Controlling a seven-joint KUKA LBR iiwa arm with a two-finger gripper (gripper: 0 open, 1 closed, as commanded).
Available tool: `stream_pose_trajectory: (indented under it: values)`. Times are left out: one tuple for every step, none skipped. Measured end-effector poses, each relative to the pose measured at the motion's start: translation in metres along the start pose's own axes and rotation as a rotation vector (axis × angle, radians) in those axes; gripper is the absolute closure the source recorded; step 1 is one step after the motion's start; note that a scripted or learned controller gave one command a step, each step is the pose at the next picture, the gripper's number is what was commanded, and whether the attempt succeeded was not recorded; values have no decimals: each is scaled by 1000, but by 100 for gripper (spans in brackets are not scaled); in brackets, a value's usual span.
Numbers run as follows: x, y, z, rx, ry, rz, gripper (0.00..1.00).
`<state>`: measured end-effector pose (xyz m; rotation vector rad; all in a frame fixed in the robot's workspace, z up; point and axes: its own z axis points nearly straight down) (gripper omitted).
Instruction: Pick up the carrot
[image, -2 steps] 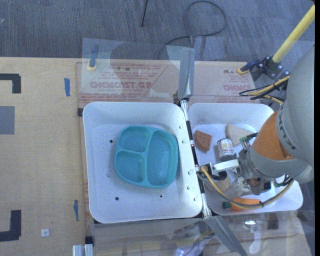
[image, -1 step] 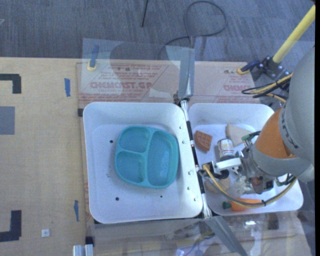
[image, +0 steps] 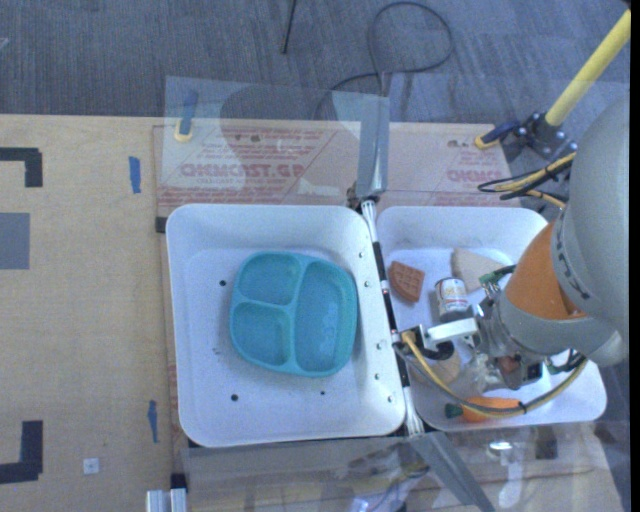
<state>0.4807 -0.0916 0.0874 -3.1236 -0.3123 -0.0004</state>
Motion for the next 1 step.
stream_pose_trajectory:
  values:
    - [0, 0, 0, -1, 2, -3, 100]
